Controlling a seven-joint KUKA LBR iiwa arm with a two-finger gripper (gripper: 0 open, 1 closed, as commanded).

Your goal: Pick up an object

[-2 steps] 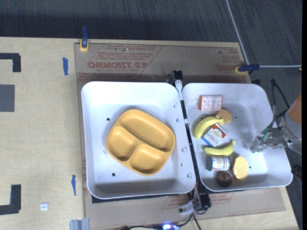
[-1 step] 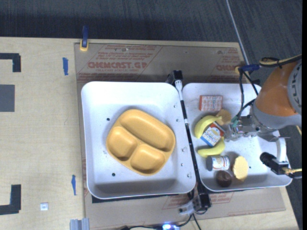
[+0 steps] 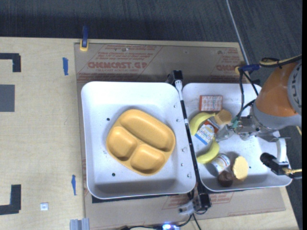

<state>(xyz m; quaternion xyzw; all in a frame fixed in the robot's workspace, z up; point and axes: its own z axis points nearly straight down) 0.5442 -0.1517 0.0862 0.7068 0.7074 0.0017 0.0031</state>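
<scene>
Across the bench sit two shallow white bins. One — the left bin [image 3: 91, 128] — holds a single glossy yellow tray [image 3: 139, 141] with three rounded compartments. The right bin [image 3: 283, 182] holds a cluster: one curved banana [image 3: 198, 123], one small red-and-white packet [image 3: 210, 102], one blue-and-white carton [image 3: 205, 132], one tan block [image 3: 223, 116], one small can [image 3: 220, 163] and one brown-and-yellow rounded piece [image 3: 233, 171]. Over this bin the gripper [image 3: 225, 131] reaches beside the carton and banana — its fingers' spread cannot be told.
</scene>
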